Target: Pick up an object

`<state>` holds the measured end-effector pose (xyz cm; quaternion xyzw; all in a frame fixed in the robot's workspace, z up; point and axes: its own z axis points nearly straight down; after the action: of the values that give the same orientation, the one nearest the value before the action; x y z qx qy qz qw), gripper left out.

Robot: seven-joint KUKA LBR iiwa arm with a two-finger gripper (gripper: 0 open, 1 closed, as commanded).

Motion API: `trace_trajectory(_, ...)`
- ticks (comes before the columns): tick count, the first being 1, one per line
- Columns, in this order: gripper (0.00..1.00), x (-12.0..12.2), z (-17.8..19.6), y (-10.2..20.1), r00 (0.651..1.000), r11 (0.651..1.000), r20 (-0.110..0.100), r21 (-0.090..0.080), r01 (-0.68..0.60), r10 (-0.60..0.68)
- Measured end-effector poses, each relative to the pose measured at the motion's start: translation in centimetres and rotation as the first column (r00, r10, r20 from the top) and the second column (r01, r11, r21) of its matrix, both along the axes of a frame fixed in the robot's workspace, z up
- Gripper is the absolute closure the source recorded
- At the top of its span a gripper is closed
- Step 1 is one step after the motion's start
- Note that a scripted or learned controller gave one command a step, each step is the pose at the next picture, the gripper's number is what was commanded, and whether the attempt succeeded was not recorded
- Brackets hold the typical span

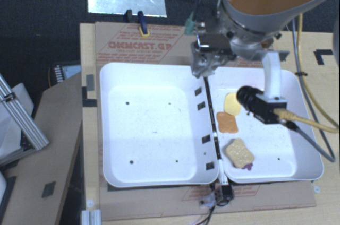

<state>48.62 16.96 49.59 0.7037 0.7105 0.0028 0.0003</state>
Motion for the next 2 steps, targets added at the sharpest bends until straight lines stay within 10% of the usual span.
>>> trace_trajectory(2,1.0,0.1,2.1,-0.3,1.0,1.0,0.002,0.001,-0.004,0.004)
